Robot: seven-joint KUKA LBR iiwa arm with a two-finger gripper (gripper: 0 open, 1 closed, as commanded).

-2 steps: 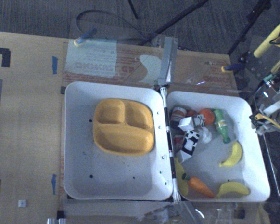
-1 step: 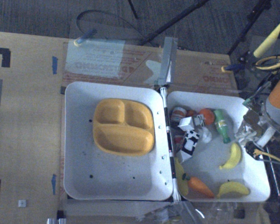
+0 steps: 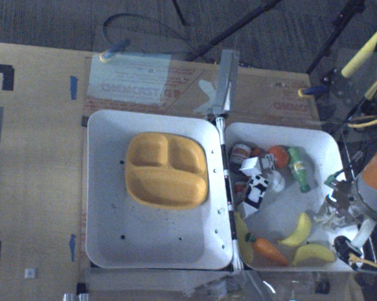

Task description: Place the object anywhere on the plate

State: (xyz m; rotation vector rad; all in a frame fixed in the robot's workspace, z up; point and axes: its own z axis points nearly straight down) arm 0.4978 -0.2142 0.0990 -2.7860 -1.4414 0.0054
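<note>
Camera view: hand (image 3: 339, 214) hovered at right bin's (image 3: 329, 141) right edge, over bananas (image 3: 305, 240); grip state impossible to tell. Objects lay heaped in right bin, none lifted. Yellow plate (image 3: 167, 171) waited in left bin (image 3: 101, 191), ready for drop.

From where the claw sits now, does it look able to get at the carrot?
Probably yes. The claw hangs over the right bin's right side, and the carrot lies exposed near the front wall, with bananas close beside it.

Wooden bench (image 3: 30, 186), two white bins (image 3: 97, 237) side by side, blue tape marks (image 3: 72, 87)
</note>
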